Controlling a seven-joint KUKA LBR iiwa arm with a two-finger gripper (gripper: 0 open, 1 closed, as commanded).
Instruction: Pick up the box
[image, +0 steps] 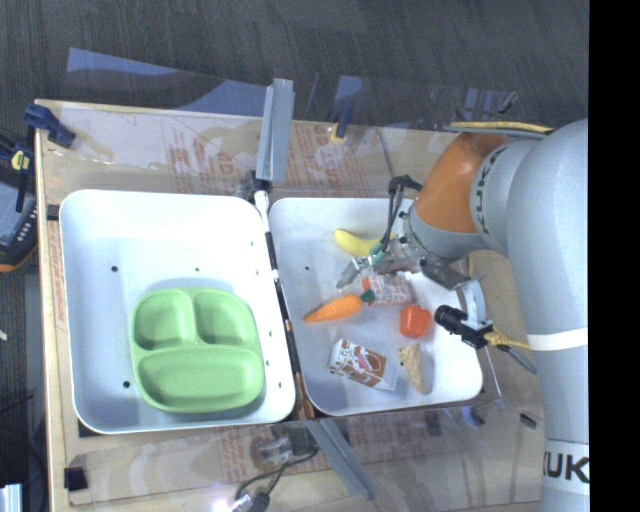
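Note:
The box (358, 362) is a small brown and white carton lying flat near the front of the right bin (300, 240). My gripper (367, 268) hangs over the middle of that bin, between the yellow banana (352, 241) and a small white and red item (389, 290). It is well behind the box and apart from it. The arm's grey wrist and orange band (450, 190) cover the bin's back right corner.
An orange carrot (333, 309) lies left of the gripper. A red-orange piece (415, 321) and a tan bread-like piece (415, 368) sit right of the box. The left bin (90, 230) holds a green divided tray (198, 350).

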